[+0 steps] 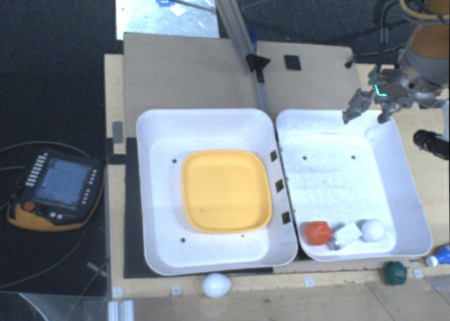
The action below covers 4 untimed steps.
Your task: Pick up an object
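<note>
White plastic bins sit side by side on the bench, and nothing has been lifted yet, so the task reads as barely begun. The grey two-finger gripper hangs over the far right corner of the right-hand white bin, its two dark fingers spread apart with only air between them. The likely targets lie well apart from it, along that bin's near edge: a small red rounded object, a small white boxy piece just beside it, and a white ball touching or nearly touching that piece. The left-hand white bin holds a square yellow plastic plate. What remains, I judge, is everything: travel toward the near edge, descent, closing on one item, and the lift.
</note>
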{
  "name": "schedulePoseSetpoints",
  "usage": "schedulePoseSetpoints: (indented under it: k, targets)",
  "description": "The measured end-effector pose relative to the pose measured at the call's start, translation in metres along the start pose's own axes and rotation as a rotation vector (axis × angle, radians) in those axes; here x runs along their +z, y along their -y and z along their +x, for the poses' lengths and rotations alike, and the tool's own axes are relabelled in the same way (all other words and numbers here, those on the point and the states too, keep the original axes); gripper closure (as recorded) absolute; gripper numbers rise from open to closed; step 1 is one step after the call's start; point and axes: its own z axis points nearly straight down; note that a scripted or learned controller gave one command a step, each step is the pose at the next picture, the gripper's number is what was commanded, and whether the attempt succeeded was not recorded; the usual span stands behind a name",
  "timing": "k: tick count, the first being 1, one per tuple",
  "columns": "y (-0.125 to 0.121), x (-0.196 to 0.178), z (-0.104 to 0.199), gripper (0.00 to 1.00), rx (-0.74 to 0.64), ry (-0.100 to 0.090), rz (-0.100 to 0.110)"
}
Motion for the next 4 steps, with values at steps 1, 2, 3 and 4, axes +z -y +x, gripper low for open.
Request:
schedulePoseSetpoints:
  k: [1, 2, 3, 4]
  targets:
    - [0.0, 0.0, 0.0, 0.0, 0.0, 0.0, 0.0]
    - [0.001, 0.046, -0.008, 0.0, 0.001, 0.0, 0.004]
    - [0.011, 0.098, -0.007, 0.0, 0.0, -0.001, 0.004]
    - [0.014, 0.139, -0.009, 0.0, 0.001, 0.0, 0.003]
